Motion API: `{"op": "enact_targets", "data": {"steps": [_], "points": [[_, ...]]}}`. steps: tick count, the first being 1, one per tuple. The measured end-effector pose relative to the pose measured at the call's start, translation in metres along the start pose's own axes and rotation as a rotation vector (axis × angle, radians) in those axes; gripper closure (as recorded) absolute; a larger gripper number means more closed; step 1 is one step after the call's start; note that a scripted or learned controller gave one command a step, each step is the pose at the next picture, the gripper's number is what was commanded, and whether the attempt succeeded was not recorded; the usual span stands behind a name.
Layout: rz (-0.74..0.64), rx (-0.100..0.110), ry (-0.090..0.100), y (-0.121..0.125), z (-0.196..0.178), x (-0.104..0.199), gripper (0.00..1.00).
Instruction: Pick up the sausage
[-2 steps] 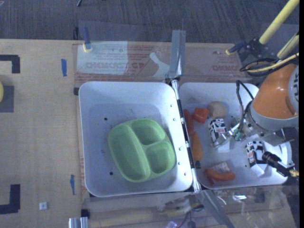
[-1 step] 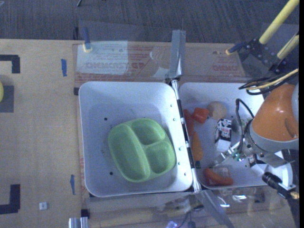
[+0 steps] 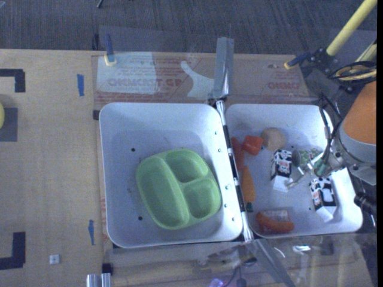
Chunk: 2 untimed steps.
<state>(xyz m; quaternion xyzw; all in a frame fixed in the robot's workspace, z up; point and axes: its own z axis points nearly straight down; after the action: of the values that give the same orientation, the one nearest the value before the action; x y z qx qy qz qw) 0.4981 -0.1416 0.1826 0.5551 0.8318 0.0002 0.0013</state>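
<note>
The sausage point(image 3: 276, 223), a short reddish-orange piece, lies near the front wall of the right bin point(image 3: 344, 223), partly under a small clear wrapper. My gripper point(image 3: 309, 171) hangs low over the middle right of that bin, between two small black-and-white milk cartons. It is up and to the right of the sausage and well apart from it. Nothing shows as held in it.
One carton point(image 3: 282, 163) stands left of the gripper, the other point(image 3: 323, 194) to its front right. An orange carrot-like stick point(image 3: 247, 184) lies along the bin's left wall, with a red piece point(image 3: 252, 144) and a tan round piece point(image 3: 274, 138) further back. The left bin holds a green divided plate point(image 3: 178, 188).
</note>
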Motion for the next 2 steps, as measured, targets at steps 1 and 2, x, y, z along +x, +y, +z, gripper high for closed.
{"op": "enact_targets", "data": {"steps": [1, 2], "points": [[-0.041, 0.002, 0.002, 0.000, 0.064, 0.048, 0.00], [-0.048, 0.000, 0.000, 0.073, 0.086, 0.016, 0.00]]}}
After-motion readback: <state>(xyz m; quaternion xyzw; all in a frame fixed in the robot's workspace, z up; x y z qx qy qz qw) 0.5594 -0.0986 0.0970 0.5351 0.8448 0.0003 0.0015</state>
